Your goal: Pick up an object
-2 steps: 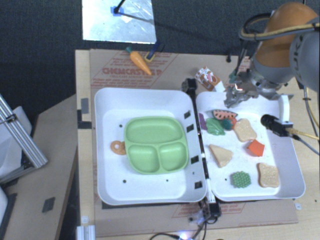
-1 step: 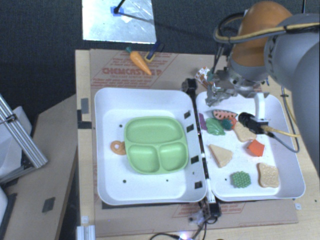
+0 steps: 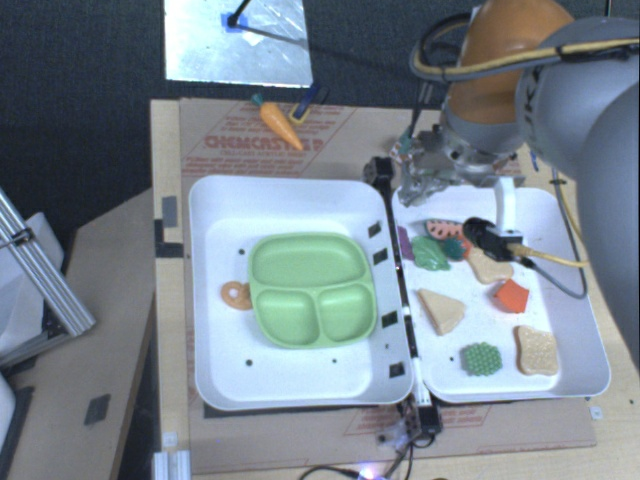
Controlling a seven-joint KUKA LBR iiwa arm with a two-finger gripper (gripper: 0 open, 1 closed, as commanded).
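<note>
Camera view: left bin (image 3: 210,298) holds a green divided tray (image 3: 310,288) and pretzel (image 3: 237,295); right bin (image 3: 580,348) holds toy foods. Gripper (image 3: 425,183) state cannot be told.

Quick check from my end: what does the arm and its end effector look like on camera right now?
A bulky grey arm with a rounded orange band above the wrist, yellow and black cables looping around it. The end effector is a metallic grey cluster.

Single fixed camera above bench, angled down, near side at bottom. Covers left bin (image 3: 210,268) and right bin (image 3: 580,348) fully, moderately close. Arm (image 3: 560,78) enters from right.
</note>
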